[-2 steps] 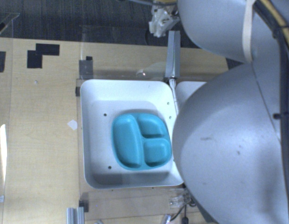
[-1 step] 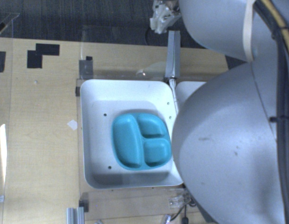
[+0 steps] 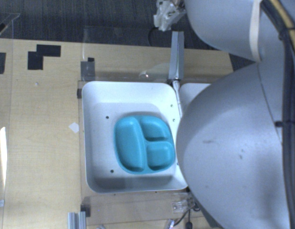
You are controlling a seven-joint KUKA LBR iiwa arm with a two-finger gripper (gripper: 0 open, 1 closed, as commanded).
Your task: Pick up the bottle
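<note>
Item: left bin [image 3: 95, 128], holding a blue divided tray [image 3: 145, 143]. Arm [image 3: 233, 147] blankets the right bin; bottle and pincer presumably beneath, so we cannot tell either's state. Risk: blind grasp closing on nothing.

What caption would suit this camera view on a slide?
Grey robot arm looms over the right bin, while a blue divided tray sits in the left white bin.

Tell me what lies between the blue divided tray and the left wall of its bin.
Bare white bin floor, in the camera view, separates the blue divided tray from that wall.
</note>
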